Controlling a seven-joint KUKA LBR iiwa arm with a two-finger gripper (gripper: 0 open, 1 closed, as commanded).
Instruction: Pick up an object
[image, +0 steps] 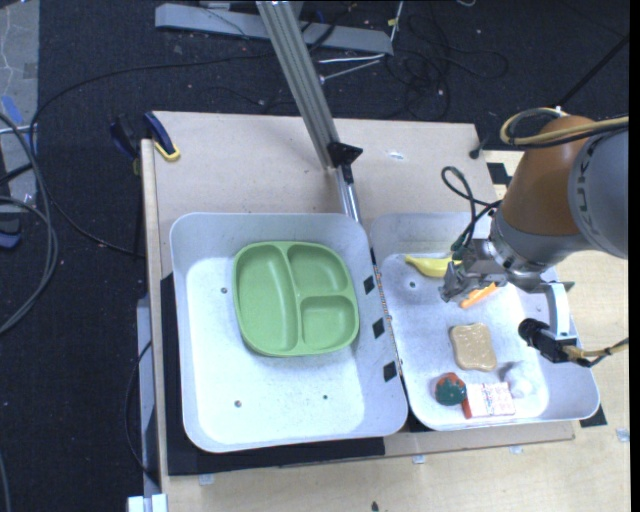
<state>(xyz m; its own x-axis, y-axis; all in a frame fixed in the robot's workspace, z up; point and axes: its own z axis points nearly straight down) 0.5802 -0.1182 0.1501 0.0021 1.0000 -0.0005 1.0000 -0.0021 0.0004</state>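
Orange carrot (481, 295) touching tool (463, 291).

From my remote seat I saw the arm (575, 190) enter at the right of the frame, its orange band in the upper right and the grey wrist angled down and leftward. The gripper (462, 287) sat right of centre, pointing down; I could not make out how its tips stood.

Light: we see even, bright overhead light on the left bin (200, 300).
Shadows: soft and short, under that bin's near edge.
Glare: none we can find.
Focus: slightly soft and grainy throughout.
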